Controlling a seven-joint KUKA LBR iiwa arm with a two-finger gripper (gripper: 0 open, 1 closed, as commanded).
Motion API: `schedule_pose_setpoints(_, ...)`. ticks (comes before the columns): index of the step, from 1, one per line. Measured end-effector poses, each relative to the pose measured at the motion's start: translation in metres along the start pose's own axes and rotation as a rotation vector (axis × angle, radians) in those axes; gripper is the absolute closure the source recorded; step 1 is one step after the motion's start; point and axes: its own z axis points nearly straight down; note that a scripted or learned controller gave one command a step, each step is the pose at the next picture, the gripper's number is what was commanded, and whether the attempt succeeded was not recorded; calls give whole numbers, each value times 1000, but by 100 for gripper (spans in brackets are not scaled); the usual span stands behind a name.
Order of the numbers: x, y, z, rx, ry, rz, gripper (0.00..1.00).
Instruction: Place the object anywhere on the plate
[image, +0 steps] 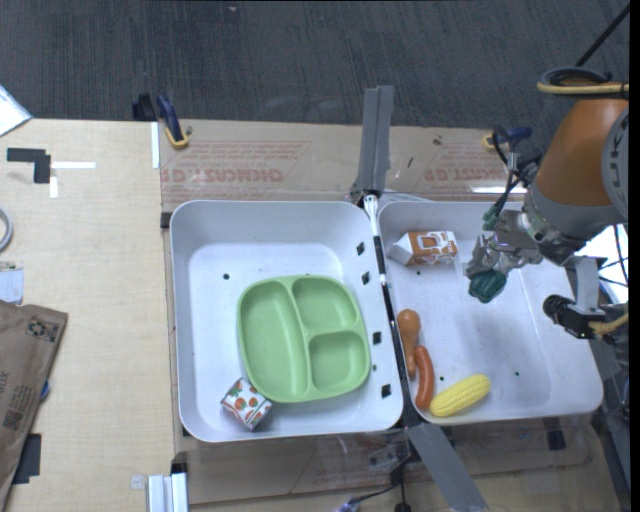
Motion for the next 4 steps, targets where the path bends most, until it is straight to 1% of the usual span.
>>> schedule_pose_setpoints(1, 60, -28, -11, -1, 1, -216, 100)
schedule_pose_setpoints(2, 68, -6, -11, -1, 0, 50, 100)
schedule_pose_setpoints(3, 143, -14, -11, 0, 0, -101, 100)
schedule_pose_setpoints(4, 239, -66, 6, 0, -1, -281, 100)
